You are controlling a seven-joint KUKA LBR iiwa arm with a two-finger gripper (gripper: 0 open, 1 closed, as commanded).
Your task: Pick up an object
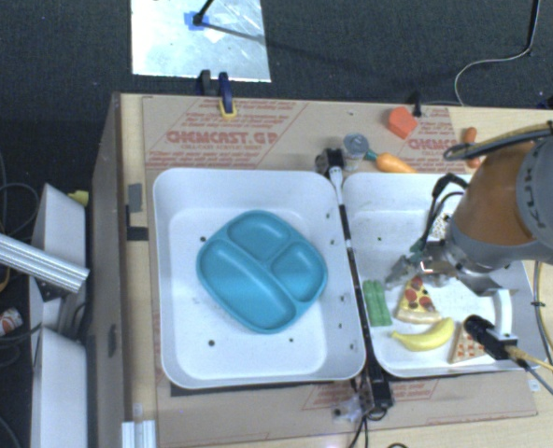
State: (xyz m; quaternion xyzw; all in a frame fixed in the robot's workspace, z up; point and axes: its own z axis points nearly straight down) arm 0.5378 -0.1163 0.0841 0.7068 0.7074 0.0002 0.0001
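Grey and orange-banded, the arm (515, 203) reaches over the right bin (379, 199) from its right edge, the gripper (424, 267) low above the bin's middle — whether its fingers are spread or pressed together cannot be told. Just below it a pizza slice (415, 300) lies near the front edge, a banana (424, 336) touching its lower side, a green block (376, 302) by the left wall, a second pizza slice (464, 345) in the front right corner. A blue divided plate (261, 269) sits mid-floor in the left bin (178, 250).
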